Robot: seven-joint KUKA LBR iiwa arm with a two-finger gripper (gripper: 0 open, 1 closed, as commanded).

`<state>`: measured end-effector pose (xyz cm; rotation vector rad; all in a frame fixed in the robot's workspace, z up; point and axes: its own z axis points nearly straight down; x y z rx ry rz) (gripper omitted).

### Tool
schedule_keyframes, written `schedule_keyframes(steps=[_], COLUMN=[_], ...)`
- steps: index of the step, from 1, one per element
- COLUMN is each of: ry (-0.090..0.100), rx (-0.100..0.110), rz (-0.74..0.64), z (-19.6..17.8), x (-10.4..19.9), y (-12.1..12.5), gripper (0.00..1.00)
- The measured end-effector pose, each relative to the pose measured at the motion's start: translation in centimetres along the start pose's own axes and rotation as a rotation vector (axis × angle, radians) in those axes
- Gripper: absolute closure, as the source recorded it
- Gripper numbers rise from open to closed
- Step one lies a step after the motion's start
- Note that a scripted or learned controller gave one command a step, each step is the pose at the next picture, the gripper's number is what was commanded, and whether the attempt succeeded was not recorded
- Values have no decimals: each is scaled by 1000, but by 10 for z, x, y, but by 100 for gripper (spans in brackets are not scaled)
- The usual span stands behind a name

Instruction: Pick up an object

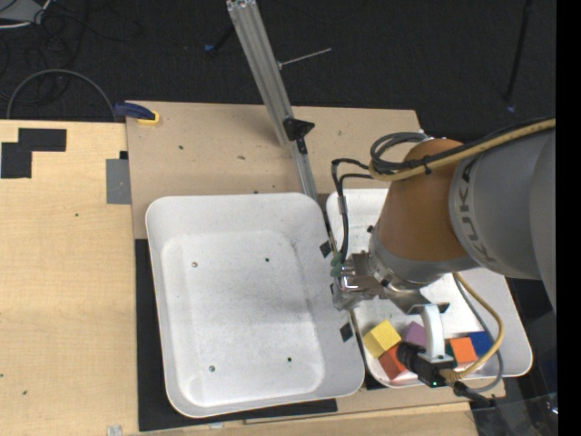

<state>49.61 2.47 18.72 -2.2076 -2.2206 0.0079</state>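
Gripper: the two-finger gripper [354,287] hangs over the near-left part of the right bin, mostly under the wrist; I cannot tell whether it is wide or narrow, and nothing shows as held.
Arm: the grey arm with its orange band [427,216] reaches in from the right and covers much of that bin.
Objects: a small, hard-looking yellow block [382,336] lies in the shallow white plastic right bin [519,357], near the front, just beside a red block [390,364] and a purple block [414,333]. An orange block [463,348] and a blue block [482,341] sit further right, close together.
Handling: the blocks look light, stiff and sturdy, with flat faces. They would probably not deform, though smooth sides could slip under an off-centre squeeze.
Where to take hold: the yellow block seems the best candidate, gripped across two opposite flat faces near its middle. Its red neighbour is so close that one side may be blocked.
Surface: the bin floor is smooth and white, so a nudged block would likely slide rather than stay put.
Room: the blocks are crowded against the bin's front wall, leaving little clearance there. The matching white left bin [163,221] sits alongside on the pale wooden bench [218,148], and a slanted aluminium rail [263,62] rises behind, well apart from the blocks.
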Motion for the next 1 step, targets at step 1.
schedule_keyframes(steps=[1], ry=[-2], rx=[-16], rz=[2], z=[-134], x=[34], y=[-10], gripper=[100])
